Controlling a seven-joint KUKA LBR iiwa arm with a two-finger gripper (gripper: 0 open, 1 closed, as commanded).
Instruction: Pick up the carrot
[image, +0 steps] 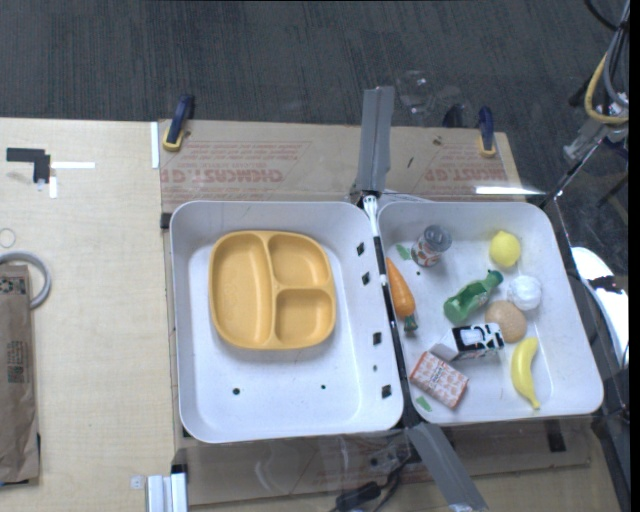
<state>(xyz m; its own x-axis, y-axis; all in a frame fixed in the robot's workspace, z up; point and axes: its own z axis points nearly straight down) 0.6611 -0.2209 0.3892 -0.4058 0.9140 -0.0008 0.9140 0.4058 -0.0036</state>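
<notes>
Dark floor behind; pale wooden bench (90, 300) in front, with a cardboard sheet (270, 160) under the bins, clamped at the back.

Positions noted relative to the carrot.

- Left bin (200, 400): just left of the carrot, across the shared wall. Holds a yellow plate (272, 290) with three compartments, lying flat.
- Right bin (560, 400): the carrot (400, 288) lies in it, right against its left wall, lengthwise along that wall, orange body with a darker tip at the near end. Nothing lies on top of it.
- Banana (525, 372): well right of the carrot and nearer me, by the right wall.
- Green bottle (472, 297): on its side, right of the carrot, apart from it.
- Box (438, 378), pink-orange: near the carrot's tip, toward me and slightly right.
- Brown roll (507, 320): right of the carrot, beyond the bottle.
- Lemon (505, 248): right and farther back.
- White ball (523, 292): far right, touching or just beside the roll.
- Small can (430, 245): just behind and right of the carrot, upright.
- Black-and-white item (478, 340): right, between box and roll; too small to identify.

Gripper state: I cannot tell whether it is open or closed.
</notes>
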